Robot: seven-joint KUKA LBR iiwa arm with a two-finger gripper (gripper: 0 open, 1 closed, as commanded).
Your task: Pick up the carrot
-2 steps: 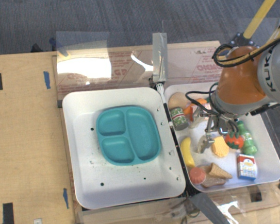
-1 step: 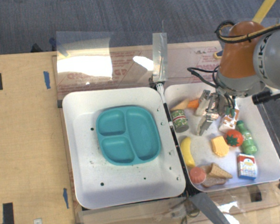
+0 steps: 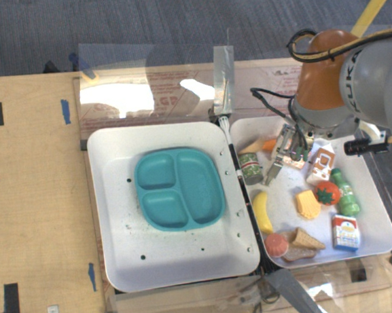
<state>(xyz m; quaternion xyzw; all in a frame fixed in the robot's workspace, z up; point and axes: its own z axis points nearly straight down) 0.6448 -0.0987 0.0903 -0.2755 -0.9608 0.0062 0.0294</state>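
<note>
carrot (image 3: 270,144) half hidden behind hand (image 3: 282,156)

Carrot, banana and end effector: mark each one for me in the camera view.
carrot (image 3: 268,145): camera view, on its orange body beside the end effector.
banana (image 3: 261,211): camera view, on the middle of its yellow curve.
end effector (image 3: 274,173): camera view, midway between its fingertips.

The grey arm (image 3: 374,82) reaches in from the right, its orange band (image 3: 324,73) sitting above the far edge of the right bin (image 3: 382,218). Below the band the wrist slants down and leftward into that bin's far left part, ending in the claw (image 3: 278,160), whose two fingers (image 3: 272,171) stand slightly parted with nothing between them
</note>
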